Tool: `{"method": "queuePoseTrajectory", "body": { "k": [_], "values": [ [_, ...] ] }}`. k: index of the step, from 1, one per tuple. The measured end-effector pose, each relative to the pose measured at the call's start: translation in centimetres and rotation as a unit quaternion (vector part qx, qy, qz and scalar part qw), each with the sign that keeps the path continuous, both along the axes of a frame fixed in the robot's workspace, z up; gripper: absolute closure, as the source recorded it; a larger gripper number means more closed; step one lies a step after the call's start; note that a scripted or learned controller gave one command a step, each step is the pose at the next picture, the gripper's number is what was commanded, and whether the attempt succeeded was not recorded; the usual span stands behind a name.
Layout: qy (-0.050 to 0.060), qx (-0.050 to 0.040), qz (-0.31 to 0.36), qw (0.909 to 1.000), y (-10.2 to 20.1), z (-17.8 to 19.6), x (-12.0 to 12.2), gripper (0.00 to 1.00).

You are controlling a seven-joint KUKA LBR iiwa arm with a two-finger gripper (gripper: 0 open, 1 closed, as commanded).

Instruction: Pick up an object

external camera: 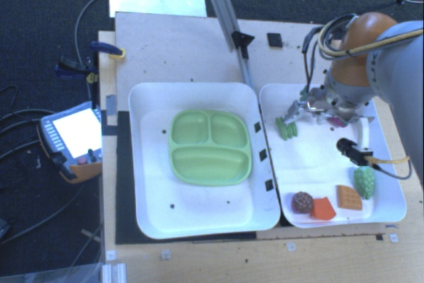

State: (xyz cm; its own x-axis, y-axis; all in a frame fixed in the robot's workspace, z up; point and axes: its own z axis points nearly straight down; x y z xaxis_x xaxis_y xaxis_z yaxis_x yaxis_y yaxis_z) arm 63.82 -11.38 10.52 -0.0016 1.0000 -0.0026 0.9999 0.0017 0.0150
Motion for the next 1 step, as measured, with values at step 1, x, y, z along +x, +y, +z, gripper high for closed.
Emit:
{"method": "queuePoseTrajectory", "body": {
  "k": [1],
  "values": [
    [-0.001, 0.0013, 0.0, 1.0, 0.11, 0.97, 0.09, 1.0]
  ]
}}
